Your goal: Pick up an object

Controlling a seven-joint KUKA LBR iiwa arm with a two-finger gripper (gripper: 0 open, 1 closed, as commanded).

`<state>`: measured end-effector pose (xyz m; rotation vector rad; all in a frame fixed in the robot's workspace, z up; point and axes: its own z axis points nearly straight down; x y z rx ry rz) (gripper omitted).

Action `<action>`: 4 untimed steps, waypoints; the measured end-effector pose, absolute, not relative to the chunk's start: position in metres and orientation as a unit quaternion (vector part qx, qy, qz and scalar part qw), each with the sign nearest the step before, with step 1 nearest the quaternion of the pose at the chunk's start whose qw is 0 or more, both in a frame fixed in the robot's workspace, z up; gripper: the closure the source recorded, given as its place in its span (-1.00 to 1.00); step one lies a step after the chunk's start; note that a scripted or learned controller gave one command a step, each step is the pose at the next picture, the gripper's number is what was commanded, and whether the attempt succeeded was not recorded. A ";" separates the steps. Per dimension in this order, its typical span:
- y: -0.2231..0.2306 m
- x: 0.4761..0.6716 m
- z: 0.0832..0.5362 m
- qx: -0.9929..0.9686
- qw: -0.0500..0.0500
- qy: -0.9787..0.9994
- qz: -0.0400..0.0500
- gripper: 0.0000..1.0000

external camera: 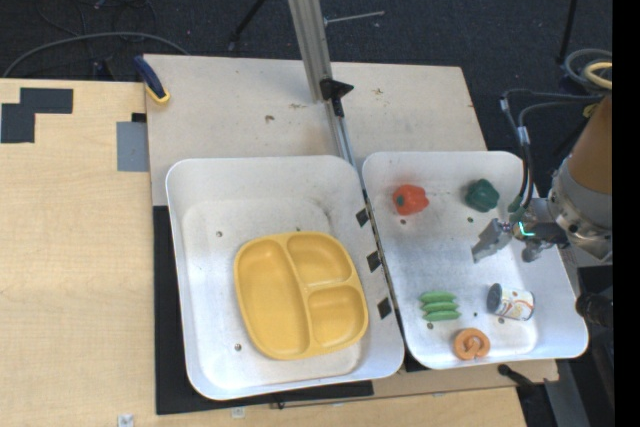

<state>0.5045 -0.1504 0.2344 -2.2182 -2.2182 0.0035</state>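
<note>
My gripper [511, 246] hovers over the right side of the right bin [430, 165], reaching in from the right, its two fingers [488, 244] spread apart with nothing between them. Around it lie a red pepper-like toy [409, 199] at the upper left, a dark green toy [482, 194] just above the gripper, a small white can with a dark blue end [510, 303] just below it, green pea pods [438, 305] and an orange ring [471, 344] near the front edge.
The left bin [200, 215] holds a yellow divided plate [300, 293]. An aluminium post [310, 25] rises behind the bins. The grey arm with its orange band [592, 155] comes in at the right edge.
</note>
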 end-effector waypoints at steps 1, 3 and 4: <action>-0.150 0.505 0.235 -0.707 0.002 -0.707 0.001 -1.00; -0.163 0.489 0.124 -0.708 -0.002 -0.706 0.000 -1.00; -0.166 0.494 0.123 -0.707 -0.010 -0.707 -0.003 -1.00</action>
